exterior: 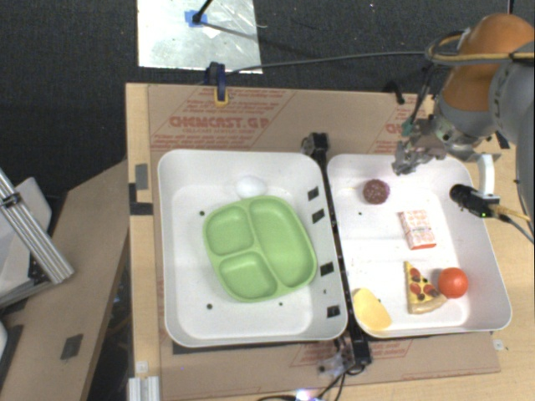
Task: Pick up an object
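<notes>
You have two shallow white bins side by side on the counter (251,107). The left bin (180,224) holds one light green plastic tray with three compartments (259,247), lying flat near the bin's middle.

The right bin (485,249) holds five loose things. One dark red round patty (376,192) lies toward the far left of that bin. One small red-and-white carton (417,229) sits near the middle. One toy pizza slice (421,289) lies toward the near side, with one red tomato-like ball (452,282) just beside it on the right. One pale yellow rounded piece (371,309) rests at the near left corner.

Your end effector (407,159) hangs over the far edge of the right bin, right of and beyond the patty, apart from it. You cannot tell how wide its fingers stand.
</notes>
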